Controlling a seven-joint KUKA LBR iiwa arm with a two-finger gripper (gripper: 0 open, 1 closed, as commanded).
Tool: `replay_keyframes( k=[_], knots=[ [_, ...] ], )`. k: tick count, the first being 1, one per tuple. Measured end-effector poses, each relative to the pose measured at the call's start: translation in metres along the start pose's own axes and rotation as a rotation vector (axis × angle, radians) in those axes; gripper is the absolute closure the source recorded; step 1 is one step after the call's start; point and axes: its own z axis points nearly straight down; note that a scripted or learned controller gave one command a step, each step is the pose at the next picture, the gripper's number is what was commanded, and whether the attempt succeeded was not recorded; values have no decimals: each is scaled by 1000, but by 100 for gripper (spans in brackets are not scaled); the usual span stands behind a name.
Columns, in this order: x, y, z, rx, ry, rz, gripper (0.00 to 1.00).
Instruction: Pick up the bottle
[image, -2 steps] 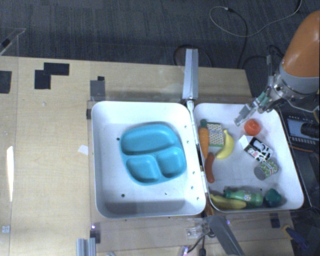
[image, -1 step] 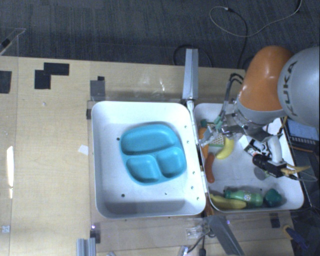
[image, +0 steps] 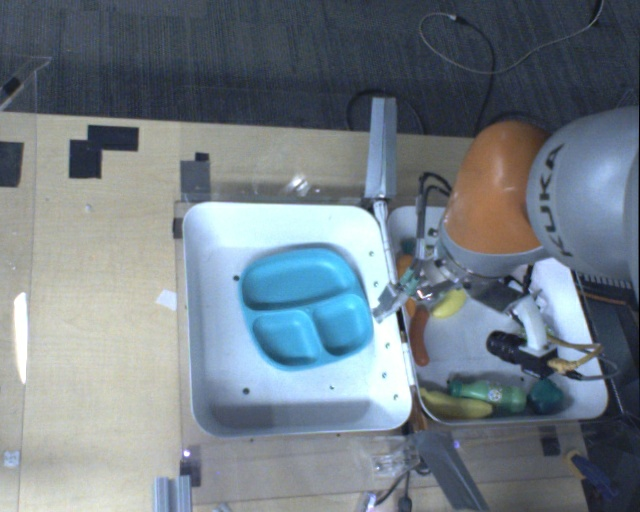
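You have the grey arm (image: 590, 190) entering from the right of the frame, its orange band (image: 495, 190) sitting over the upper part of the right bin (image: 590, 400). The gripper (image: 392, 300) hangs at the centre of the frame, right above the seam where the two bins meet, with its tip over the right rim of the left bin (image: 200, 330). You cannot tell from this view whether it is clenched or released, and nothing is visible in it.

The bottle (image: 495, 393), green, lies on its side along the lower edge of the right bin, in the lower right of the frame, with its dark teal end (image: 547, 397) pointing right. It is below the gripper and to its right, apart from it. Just beside it on the left you see a yellow banana (image: 448, 404), touching or nearly touching the bottle. An orange-red carrot-like object (image: 419, 335) lies along the left wall of that bin, and a small yellow object (image: 449, 302) sits under the wrist.

In the left bin you have a blue divided tray (image: 303, 305) resting near the middle
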Motion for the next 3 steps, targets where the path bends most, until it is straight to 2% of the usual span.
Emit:
replay_keyframes(
  k=[1, 2, 3],
  knots=[
    [47, 74, -1, -2, 0, -153, 0],
    [78, 61, 87, -22, -4, -240, 0],
    [89, 67, 73, -35, 7, -255, 100]
  ],
)
